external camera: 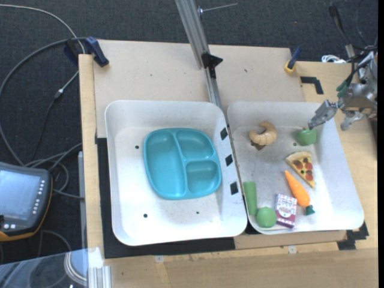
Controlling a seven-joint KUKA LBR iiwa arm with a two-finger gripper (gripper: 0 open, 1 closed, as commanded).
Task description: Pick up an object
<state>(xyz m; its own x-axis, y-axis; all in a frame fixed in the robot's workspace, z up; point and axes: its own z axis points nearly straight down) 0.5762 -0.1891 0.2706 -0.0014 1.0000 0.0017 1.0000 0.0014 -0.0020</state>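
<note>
on the far left of the bench sits the left bin point(120, 179), and in its middle lies a teal divided plate point(181, 162), flat, compartments up, with nothing on it. it reads as a place to set things down, well apart from the clutter.

across the divider, the right bin point(354, 200) holds all the loose things. along its left wall a green cylinder point(249, 191) lies lengthwise, and just below it a green ball point(266, 216) rests near the front wall, the two close together. further back and near the centre sits a tan croissant point(263, 134), alone on bare floor. toward the front a small pink-and-white packet point(286, 210) lies just beside the ball, and an orange carrot point(297, 189) slants next to it, its green tip pointing at the front right. a pizza slice point(301, 164) lies flat just above the carrot. the scatter looks random, as things dropped in a bin for grasp trials would.

at the back right of this bin a small green object point(306, 137) sits, and the gripper point(324, 116) comes in from the right edge with one grey finger angled down to it, the tip touching or just over its top. the other finger stands off to the right outside the bin wall, so the pincer looks spread wide, with nothing clamped between its fingers. i judge the green object to be the target, not yet lifted; the wide spread suits closing around it.
</note>
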